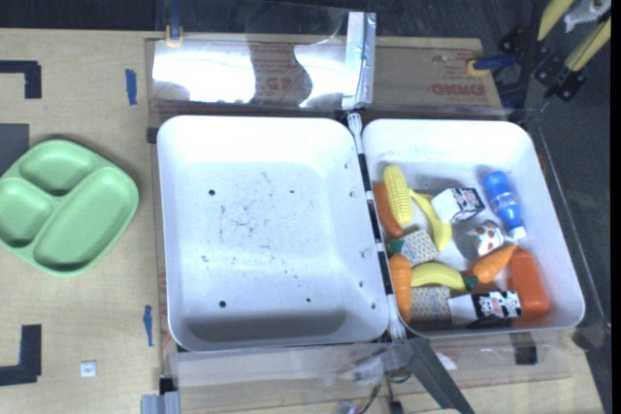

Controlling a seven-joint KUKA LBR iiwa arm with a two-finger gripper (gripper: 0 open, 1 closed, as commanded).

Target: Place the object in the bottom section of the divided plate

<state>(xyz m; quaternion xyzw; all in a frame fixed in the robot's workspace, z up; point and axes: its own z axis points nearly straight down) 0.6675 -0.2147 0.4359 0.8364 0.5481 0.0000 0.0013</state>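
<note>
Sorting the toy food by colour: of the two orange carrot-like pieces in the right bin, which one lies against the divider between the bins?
The carrot at the bin's left edge, standing lengthwise along the divider below the corn cob. The other carrot lies mid-bin by the orange bottle.

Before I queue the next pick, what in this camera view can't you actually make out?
- Items in the right bin: the pile overlaps, so the small packets under the corn and bananas stay unidentified.
- Blue bottle label: too small to read.
- Back wall behind the left bin: glare on the clear panel.
- Green divided plate: cut by the left edge.
</note>
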